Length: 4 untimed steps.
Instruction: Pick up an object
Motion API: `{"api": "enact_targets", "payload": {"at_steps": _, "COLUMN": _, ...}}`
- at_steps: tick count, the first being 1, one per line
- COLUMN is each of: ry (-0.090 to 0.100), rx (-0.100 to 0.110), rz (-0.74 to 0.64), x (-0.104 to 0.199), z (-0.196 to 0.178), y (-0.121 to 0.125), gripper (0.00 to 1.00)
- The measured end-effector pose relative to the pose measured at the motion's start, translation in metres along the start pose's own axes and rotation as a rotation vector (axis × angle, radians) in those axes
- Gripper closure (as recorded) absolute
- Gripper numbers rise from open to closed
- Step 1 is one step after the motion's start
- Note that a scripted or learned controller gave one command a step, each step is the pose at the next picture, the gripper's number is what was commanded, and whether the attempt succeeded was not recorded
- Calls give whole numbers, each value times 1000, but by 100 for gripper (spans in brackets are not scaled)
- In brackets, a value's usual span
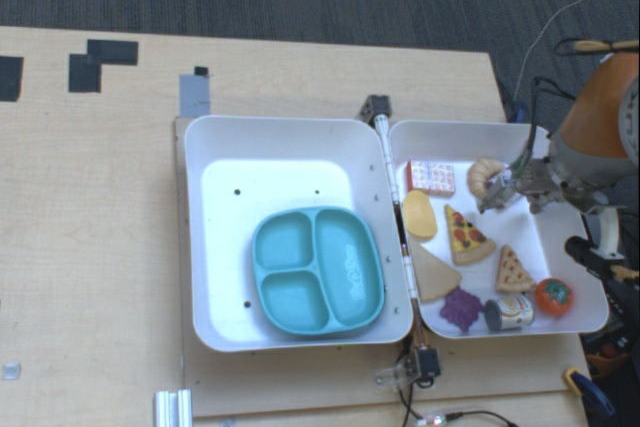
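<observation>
The right bin (596, 317) holds several toy foods: a red-and-white box (431, 177), a yellow lump (419, 214), a pizza slice (466, 235), a smaller pizza slice (513, 270), a tan wedge (432, 273), purple grapes (461, 309), a small can (510, 313), a red tomato (553, 296) and a beige croissant-like piece (485, 173). My gripper (508, 189) hangs low at the back right of this bin, right beside the croissant-like piece and partly over it. Whether it touches that piece is unclear.
The left bin (200, 215) holds a blue divided plate (318, 269). A metal clamp (377, 107) sits at the back where the bins meet. Cables (415, 367) lie at the front edge. Dark tape patches (100, 63) mark the bench at far left.
</observation>
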<state>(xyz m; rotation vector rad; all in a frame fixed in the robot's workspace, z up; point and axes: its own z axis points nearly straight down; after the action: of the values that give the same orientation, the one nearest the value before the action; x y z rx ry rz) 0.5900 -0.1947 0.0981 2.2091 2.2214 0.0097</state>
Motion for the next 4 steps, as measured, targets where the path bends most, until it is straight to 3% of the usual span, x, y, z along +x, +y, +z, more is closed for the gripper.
{"api": "enact_targets", "payload": {"at_steps": 1, "ry": 1, "rx": 5, "rz": 5, "x": 37, "z": 11, "y": -57, "gripper": 0}}
{"api": "enact_targets", "payload": {"at_steps": 2, "ry": -1, "rx": -2, "rz": 4, "x": 36, "z": -1, "y": -54, "gripper": 100}}
{"api": "enact_targets", "payload": {"at_steps": 3, "ry": 0, "rx": 3, "rz": 3, "x": -12, "z": 10, "y": -43, "gripper": 100}}
{"api": "enact_targets", "payload": {"at_steps": 4, "ry": 4, "rx": 5, "rz": 2, "x": -9, "z": 11, "y": -43, "gripper": 0}}
